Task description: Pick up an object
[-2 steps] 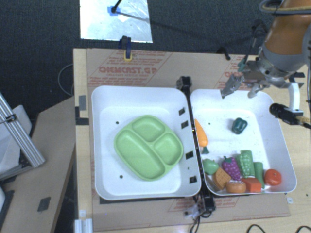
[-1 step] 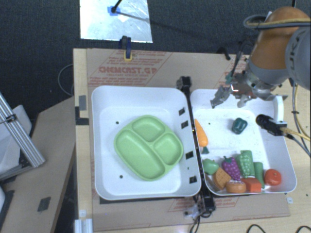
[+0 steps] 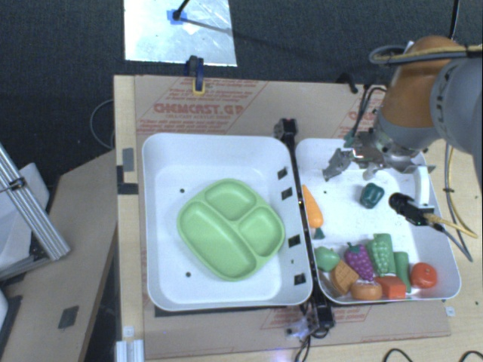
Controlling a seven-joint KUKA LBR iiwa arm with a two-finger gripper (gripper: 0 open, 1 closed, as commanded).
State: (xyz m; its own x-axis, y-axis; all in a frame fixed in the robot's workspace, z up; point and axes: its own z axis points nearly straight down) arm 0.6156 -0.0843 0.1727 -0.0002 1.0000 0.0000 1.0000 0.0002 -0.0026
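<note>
Bench: a brown board (image 3: 226, 100) printed with red lettering fills the middle of the frame, bearing two shallow white bins side by side.
Left bin: the white plastic bin (image 3: 162, 202) at centre left holds a pale green divided plate (image 3: 230, 228) with three compartments, lying flat near its middle.
Right bin: the white plastic bin (image 3: 317, 157) at centre right holds toy food, most of it crowded along the lower edge.
Carrot: an orange toy carrot (image 3: 312, 208) lies against the right bin's left wall, pointed end toward the top of the frame.
Teal piece: a small dark teal rounded toy (image 3: 370, 195) sits alone in the bin's upper middle, just below the arm's wrist.
Lower cluster: a green rounded toy (image 3: 327, 259), a purple bunch of grapes (image 3: 360, 260), a green ridged vegetable (image 3: 382, 252), a tan waffle-like piece (image 3: 343, 277), an orange-brown bun-like piece (image 3: 367, 290), a red block (image 3: 393, 286) and a red-orange tomato (image 3: 424, 275) lie touching or just beside one another.
Arm: the grey arm with orange band (image 3: 423, 81) enters from the upper right of the frame and bends down over the right bin's upper part.
Gripper: the two-finger gripper (image 3: 337, 164) hangs over bare bin floor at the upper left of the right bin, apart from the carrot and the teal piece; nothing shows between its fingers, and how far apart they stand cannot be told.
Background: a shiny silver sheet (image 3: 179, 21) lies at the top of the frame on dark carpet.
</note>
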